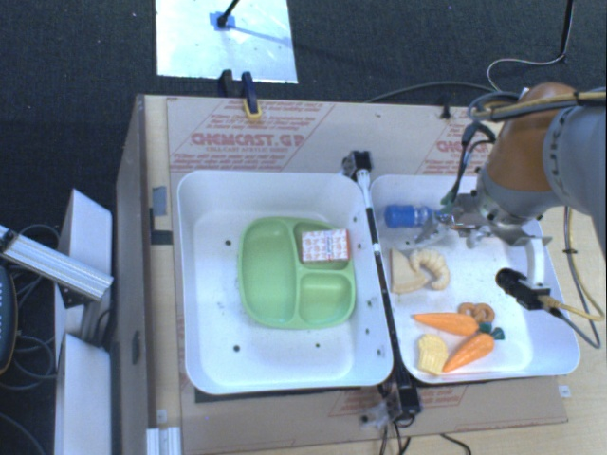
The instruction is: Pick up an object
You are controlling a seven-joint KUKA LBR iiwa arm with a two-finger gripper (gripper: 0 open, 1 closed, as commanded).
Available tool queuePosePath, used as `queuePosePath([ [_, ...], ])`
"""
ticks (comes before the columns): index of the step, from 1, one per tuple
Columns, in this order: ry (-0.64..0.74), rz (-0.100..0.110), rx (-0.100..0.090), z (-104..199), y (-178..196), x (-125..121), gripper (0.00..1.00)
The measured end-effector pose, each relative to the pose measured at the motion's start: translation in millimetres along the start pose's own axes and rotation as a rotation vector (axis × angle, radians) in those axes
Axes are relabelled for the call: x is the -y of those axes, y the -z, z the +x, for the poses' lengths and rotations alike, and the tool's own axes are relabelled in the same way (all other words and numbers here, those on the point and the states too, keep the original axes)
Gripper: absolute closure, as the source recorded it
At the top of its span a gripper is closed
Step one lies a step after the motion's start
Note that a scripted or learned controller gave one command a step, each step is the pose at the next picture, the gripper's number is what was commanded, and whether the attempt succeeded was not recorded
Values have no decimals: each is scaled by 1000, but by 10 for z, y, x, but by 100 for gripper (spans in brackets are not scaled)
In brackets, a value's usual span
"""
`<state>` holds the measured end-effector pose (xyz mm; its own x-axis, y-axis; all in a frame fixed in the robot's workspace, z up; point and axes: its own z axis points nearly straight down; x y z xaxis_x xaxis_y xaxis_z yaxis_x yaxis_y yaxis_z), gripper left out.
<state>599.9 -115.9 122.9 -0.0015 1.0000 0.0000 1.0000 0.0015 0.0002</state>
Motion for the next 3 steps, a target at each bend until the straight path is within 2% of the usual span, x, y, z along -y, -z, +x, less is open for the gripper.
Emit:
queuePosePath([
  [1,0,-15,3,319,-332,224,0],
  [2,0,-2,1,66,-381,-70,0],
  [3,0,-1,0,156,-386,42,0],
])
